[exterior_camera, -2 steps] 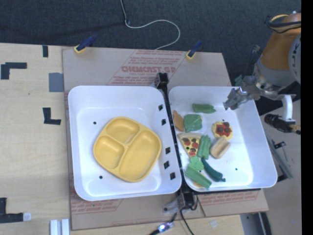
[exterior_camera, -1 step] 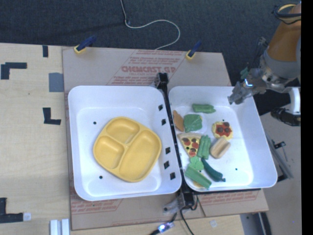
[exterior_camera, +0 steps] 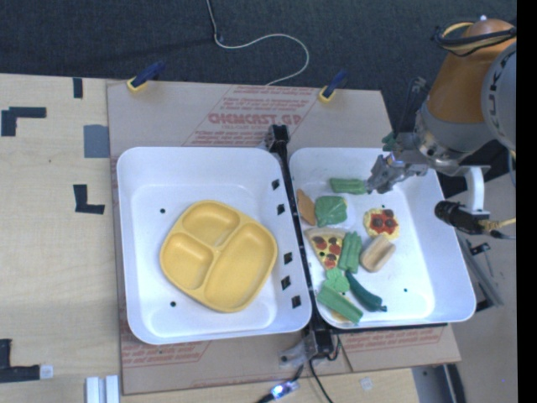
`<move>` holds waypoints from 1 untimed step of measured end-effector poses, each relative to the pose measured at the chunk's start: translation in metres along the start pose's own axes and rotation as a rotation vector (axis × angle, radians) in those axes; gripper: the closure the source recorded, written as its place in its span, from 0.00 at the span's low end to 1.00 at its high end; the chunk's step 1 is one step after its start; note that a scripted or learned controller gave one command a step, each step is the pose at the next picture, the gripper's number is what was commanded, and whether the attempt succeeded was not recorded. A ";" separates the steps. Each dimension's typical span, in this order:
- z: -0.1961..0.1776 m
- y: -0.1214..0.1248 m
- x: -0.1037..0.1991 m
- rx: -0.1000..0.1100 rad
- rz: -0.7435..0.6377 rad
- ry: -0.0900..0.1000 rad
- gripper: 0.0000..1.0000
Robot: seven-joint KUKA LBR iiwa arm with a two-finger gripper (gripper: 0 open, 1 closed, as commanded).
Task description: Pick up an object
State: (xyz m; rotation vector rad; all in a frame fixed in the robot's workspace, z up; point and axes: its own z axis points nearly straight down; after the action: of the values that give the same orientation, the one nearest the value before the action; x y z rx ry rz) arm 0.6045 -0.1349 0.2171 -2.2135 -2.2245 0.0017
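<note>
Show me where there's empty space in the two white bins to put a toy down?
Left bin: bare floor rings the yellow divided plate, widest along the top wall and in the lower left corner. Right bin: free strip between the hot dog and the right wall, down to the bottom right corner. It is crowded by the divider, where toy food piles up around the pizza slice.

camera view | fixed overhead | slanted down | both bins (exterior_camera: pixel 134 225) framed

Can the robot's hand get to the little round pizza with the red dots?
Probably yes. The hand hangs over the right bin, and the little round pizza lies just below it in the picture with its top bare. Nothing lies on it; the hot dog bun sits close beside it.
</note>
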 end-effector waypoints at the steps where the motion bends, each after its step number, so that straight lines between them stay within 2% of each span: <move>1: -0.008 -0.026 0.055 0.000 -0.001 0.001 1.00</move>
State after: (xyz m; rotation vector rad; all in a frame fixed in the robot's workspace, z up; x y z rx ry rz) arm 0.5780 -0.0798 0.2256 -2.2123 -2.2256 0.0005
